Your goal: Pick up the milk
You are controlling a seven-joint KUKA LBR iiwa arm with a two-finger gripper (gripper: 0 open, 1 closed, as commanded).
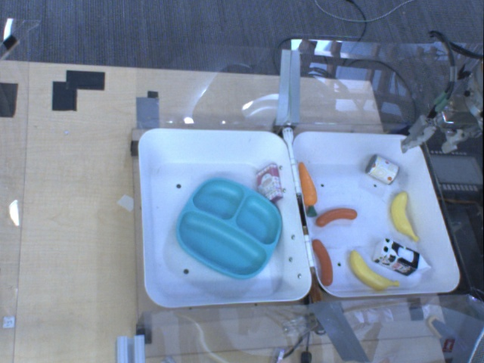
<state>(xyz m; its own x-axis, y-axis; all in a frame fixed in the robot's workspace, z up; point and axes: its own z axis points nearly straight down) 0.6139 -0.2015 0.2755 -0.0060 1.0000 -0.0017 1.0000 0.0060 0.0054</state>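
Note:
The milk (397, 257) is a small white carton with black cow patches. It lies on its side in the front right corner of the right bin (355, 287), touching a banana (368, 271). My gripper (441, 127) hovers over the far right corner of that bin, just outside its rim and well away from the milk. Nothing is seen held in it.
The right bin also holds a carrot (307, 184), two sausages (336, 216) (322, 262), a second banana (401, 215) and a small tan-and-white can (383, 169). In the left bin (159, 203) lie a blue divided plate (229, 227) and a red-white packet (270, 181).

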